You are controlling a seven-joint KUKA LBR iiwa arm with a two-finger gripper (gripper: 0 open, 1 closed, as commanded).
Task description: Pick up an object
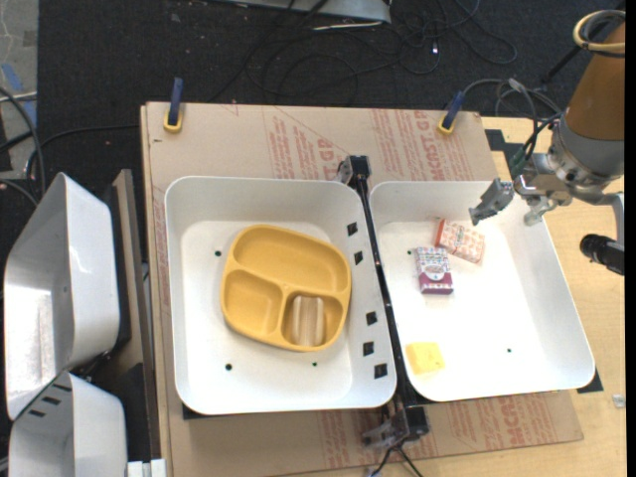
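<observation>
Camera view: 1 fixed view, looking down at a slant on the counter.
Counter: a brown board bearing red print, with 2 clamps on its far edge, 1 yellow-tipped near the far left corner and 1 blue toward the far right.
Bins: 2 shallow white bins side by side, the left bin and the right bin, their inner walls touching along a dark clip strip.
Left bin contents: 1 yellow divided plate at mid-bin; 1 pale tan cylinder lies in its near right compartment.
Right bin contents: 3 small items. A red-and-white patterned packet lies tilted toward the far edge. A purple-and-white box sits just beside it, on its near left side. A yellow flat piece rests well apart from both, near the near left corner.
Arm: grey body with an orange section, entering over the counter's right edge.
Pincer: the pincer hangs over the far part of the right bin, just beside the patterned packet on its far right side; nothing is between its fingers. Whether they are spread or pressed together cannot be told.
Surroundings: cables on dark floor beyond the far edge; white tubs left of the counter.
</observation>
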